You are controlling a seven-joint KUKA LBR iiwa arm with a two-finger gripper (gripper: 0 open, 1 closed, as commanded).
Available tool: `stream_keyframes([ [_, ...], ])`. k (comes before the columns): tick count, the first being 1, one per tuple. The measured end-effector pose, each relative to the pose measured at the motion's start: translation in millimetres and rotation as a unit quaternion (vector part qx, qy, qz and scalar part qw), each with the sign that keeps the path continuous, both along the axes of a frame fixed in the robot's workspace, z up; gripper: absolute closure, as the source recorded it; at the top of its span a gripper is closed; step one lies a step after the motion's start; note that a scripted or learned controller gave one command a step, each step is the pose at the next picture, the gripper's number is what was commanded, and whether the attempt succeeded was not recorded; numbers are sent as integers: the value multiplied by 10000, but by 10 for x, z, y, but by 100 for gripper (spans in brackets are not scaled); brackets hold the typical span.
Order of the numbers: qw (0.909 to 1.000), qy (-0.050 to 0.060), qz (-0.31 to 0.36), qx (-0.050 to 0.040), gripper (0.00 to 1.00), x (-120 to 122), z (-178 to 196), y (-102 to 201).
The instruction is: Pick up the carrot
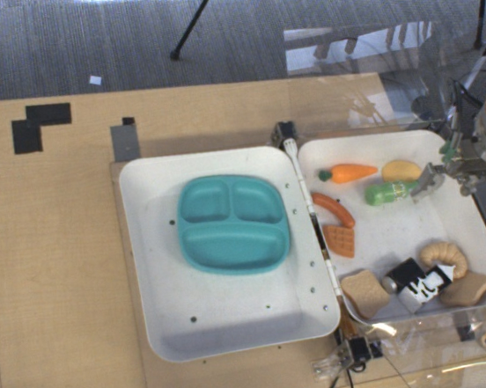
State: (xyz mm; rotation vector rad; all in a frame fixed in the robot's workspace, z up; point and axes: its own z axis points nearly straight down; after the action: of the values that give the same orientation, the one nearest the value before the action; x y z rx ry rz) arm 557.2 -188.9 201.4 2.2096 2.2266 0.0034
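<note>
Your carrot lies flat in the right bin, near its far left corner, green end pointing left toward the divider. Just right of it sit a yellow piece and a green piece, side by side and touching. Below the carrot you see a sausage and a waffle against the bin's left wall. Along the near edge lie a bread slice, a black-and-white item, a croissant and a brown roll. The left bin holds a teal tray. Your jaws hang at the right bin's right side, just beside the green piece and well apart from the carrot; you cannot tell from this view whether they are spread or closed. The counter lies under both bins.
</note>
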Motion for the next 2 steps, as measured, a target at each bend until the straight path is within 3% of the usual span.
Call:
stream_keyframes([
  [1,9986,-1,-530,3,0,706,-905,199],
  [2,9997,54,230,-5,0,1118,-1153,-14],
])
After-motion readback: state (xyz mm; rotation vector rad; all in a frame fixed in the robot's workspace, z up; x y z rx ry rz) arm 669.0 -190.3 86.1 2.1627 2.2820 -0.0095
